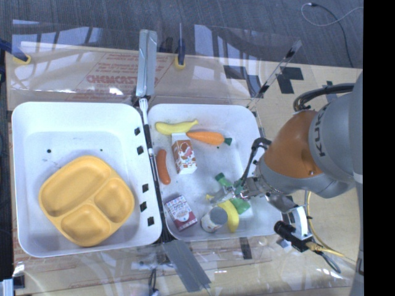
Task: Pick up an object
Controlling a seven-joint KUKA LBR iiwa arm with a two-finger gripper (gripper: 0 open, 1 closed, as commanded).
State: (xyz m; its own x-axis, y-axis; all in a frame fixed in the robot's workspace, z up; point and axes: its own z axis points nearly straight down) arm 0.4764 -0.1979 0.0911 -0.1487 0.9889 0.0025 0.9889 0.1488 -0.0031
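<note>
Towering closest to the lens, the grey-and-orange arm (308, 150) is seen reaching in from three o'clock, its gripper (237, 193) lowered into the right bin (250, 117) over a crowded knot of items at about five o'clock of that bin. How far the fingers are parted cannot be told, as they are lost among the clutter, and nothing can be confirmed as held between them. Beneath and beside the gripper are packed a small yellow banana (230, 216), a green item (223, 181) and a grey-white cup-like object (214, 219), all touching or nearly so; any of these may be judged the likely target. A red-and-white packet (180, 211) lies at seven o'clock of the bin, a sausage (163, 166) and a juice carton (184, 156) nearer its centre, and a larger banana (174, 127) and a carrot (208, 138) at twelve o'clock. The left bin (24, 165) is occupied by a yellow divided plate (86, 199). Trouble is most likely to be caused by the crowding: two things could be pinched at once, a rounded piece could be squeezed out sideways, or a neighbour could be shoved against the bin wall and the grasp closed on nothing.
</note>
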